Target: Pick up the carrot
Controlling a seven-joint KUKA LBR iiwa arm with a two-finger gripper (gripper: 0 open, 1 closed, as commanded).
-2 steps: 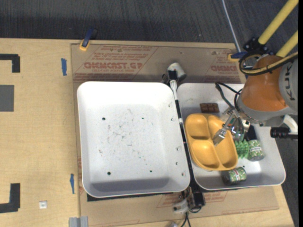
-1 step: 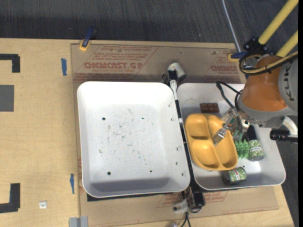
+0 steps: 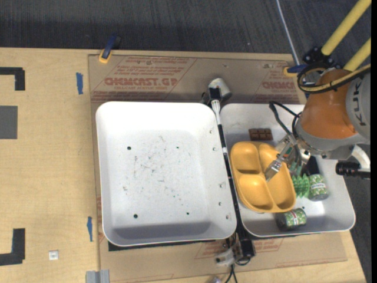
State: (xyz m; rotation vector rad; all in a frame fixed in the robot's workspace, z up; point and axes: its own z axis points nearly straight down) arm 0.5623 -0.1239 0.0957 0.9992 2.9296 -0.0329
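Two white bins sit side by side on the bench. Right bin [image 3: 259, 118] holds one yellow dish [image 3: 250, 187], one brown block [image 3: 260, 134], two green cans [image 3: 293, 218]. Gripper [image 3: 275, 168] hovers over the dish; its state and the carrot's place cannot be told.

Two white bins [image 3: 159, 164], two green cans [image 3: 293, 218].

This looks like a robotics lab or test cell. A wooden counter [image 3: 47, 158] carries a cardboard sheet [image 3: 188, 75] with two white bins [image 3: 159, 170] fixed side by side, black tape marks [image 3: 15, 78] at the left, blue tape tabs [image 3: 79, 82], and a clamp [image 3: 109, 49] at the far edge. Cables [image 3: 283, 22] and yellow bars [image 3: 350, 19] run past the far right, over dark carpet [image 3: 147, 10].
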